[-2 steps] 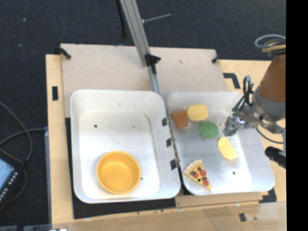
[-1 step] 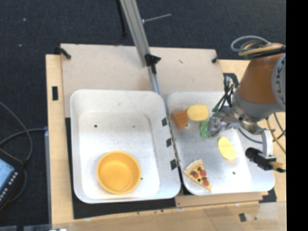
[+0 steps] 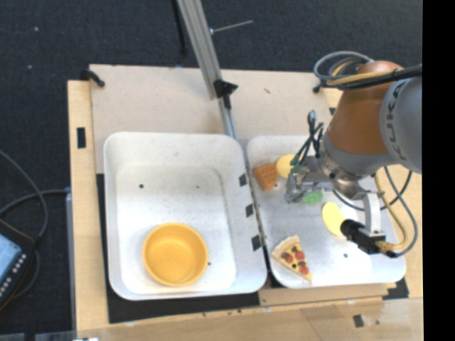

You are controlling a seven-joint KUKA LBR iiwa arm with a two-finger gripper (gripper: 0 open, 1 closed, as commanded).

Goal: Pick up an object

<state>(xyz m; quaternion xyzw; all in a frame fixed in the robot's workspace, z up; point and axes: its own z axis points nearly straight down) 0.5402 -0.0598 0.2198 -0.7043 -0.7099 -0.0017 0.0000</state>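
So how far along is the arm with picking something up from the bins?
Done: the arm has reached into the right bin, and the gripper is low over a green item. In hand: nothing visibly held. Left: grasp and lift. The pizza slice, orange block and yellow bowl lie untouched.

Two bins side by side on bench point(image 3: 156, 101). Left bin point(image 3: 170, 162): bowl point(image 3: 175, 253) in near part. Right bin point(image 3: 274, 148): pizza slice point(image 3: 292, 256) at near left corner; block point(image 3: 266, 177) by left wall, ball point(image 3: 285, 165) just right of it. Gripper point(image 3: 297, 190) over right bin, right of block.
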